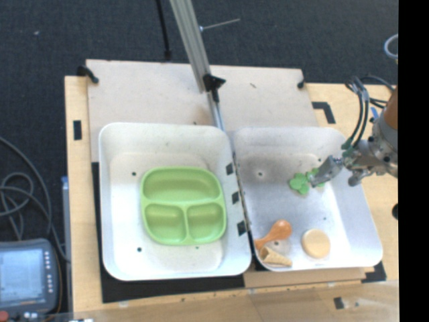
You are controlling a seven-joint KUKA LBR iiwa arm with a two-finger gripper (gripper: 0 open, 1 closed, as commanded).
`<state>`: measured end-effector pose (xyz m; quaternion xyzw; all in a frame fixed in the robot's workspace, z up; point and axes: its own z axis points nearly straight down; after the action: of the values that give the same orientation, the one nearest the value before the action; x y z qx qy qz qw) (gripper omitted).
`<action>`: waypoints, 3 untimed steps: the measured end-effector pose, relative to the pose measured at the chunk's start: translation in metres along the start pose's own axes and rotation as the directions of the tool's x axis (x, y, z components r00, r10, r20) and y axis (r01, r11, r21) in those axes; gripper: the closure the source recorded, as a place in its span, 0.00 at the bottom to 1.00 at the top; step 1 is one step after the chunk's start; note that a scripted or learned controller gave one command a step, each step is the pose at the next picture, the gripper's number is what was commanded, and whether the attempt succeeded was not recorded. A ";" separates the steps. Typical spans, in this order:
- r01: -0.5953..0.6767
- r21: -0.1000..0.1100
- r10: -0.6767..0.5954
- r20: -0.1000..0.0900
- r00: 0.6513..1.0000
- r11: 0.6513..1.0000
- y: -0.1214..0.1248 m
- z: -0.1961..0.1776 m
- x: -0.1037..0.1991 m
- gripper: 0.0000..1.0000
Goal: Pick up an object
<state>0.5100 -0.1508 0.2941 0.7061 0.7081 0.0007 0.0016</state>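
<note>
The gripper point(320, 174) reaches into the right bin point(358, 210) from the right, its tip touching a small green object point(299, 182) at mid-bin; whether it is spread or pinching cannot be told. The object looks light, irregular and probably soft, so a pinch across its bulkiest middle seems safest.

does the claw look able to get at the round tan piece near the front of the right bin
Probably yes: the round tan piece lies alone on bare bin floor, apart from the orange spoon, and the claw sits over the same bin, by the small green object.
</note>
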 end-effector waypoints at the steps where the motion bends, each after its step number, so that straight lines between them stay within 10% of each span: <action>1: -0.002 -0.001 0.002 0.000 1.000 1.000 0.000 0.000 0.000 0.00; 3: -0.003 0.007 0.003 -0.001 1.000 1.000 -0.002 0.120 0.005 0.00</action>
<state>0.5088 -0.1455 0.1740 0.7072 0.7070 -0.0015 -0.0014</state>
